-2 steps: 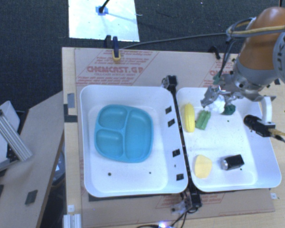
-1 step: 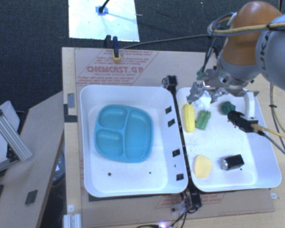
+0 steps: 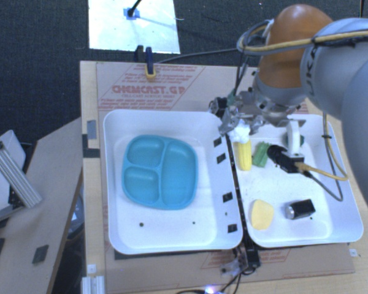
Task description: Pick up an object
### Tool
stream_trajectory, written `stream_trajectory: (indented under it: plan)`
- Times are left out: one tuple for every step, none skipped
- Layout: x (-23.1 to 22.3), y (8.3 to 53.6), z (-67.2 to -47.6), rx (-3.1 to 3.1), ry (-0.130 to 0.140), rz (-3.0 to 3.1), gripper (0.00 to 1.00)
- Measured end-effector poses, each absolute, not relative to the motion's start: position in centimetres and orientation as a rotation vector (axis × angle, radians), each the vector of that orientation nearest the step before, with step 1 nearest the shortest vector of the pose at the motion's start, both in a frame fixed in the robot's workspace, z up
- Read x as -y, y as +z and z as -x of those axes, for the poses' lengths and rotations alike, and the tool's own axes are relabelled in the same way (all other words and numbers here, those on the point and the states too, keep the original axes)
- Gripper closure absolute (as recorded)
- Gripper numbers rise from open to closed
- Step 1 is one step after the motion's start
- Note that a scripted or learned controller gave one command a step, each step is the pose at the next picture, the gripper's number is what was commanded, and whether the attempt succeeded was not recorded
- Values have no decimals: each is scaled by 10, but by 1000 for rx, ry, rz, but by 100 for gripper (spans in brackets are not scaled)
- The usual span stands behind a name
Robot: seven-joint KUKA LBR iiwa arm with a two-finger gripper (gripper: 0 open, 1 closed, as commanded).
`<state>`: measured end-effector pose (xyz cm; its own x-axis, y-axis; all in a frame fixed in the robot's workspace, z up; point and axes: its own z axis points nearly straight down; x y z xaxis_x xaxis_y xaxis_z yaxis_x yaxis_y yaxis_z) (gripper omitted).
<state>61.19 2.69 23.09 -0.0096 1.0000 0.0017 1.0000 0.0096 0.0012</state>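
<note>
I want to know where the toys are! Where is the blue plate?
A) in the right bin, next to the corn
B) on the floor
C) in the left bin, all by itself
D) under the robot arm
C: the blue plate lies alone in the left bin, while the corn and the other small things sit in the right bin.

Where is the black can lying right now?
The black can lies in the right bin, toward its near edge, just right of the pale yellow piece.
</note>
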Motion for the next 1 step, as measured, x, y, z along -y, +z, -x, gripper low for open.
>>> stream_trajectory:
  plan:
    - [-75,238,-616,2231,-5,2213,100]
